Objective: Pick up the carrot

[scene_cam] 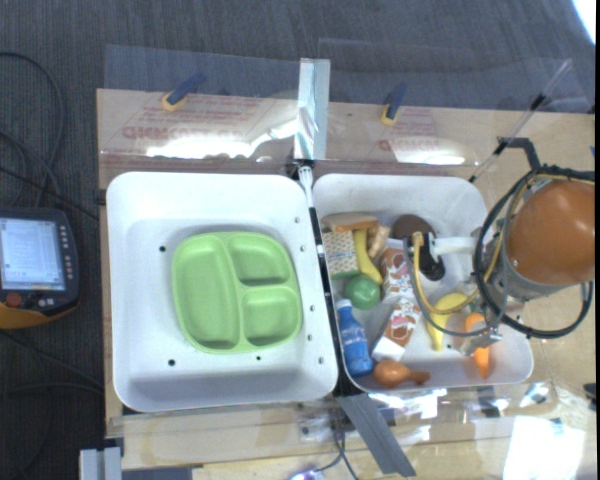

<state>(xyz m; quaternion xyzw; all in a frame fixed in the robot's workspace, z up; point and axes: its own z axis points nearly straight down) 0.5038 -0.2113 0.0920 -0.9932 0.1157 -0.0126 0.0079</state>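
Carrot [481, 360] located: I read it as the short orange tapered piece at the near right corner of the right bin [450, 190], close to the bin's front wall. The gripper [477, 336] hangs directly over it, low inside the bin. From this angle I cannot tell whether the gripper is open or closed, nor whether it has hold of anything.

A second orange item [395, 373] lies along the front wall, left of the carrot and apart from it. A blue bottle [352, 338] lies against the bin's left wall, with a green ball [361, 291] and a banana [365, 253] behind it. The left bin [140, 208] carries a green divided plate [237, 290] at its centre.
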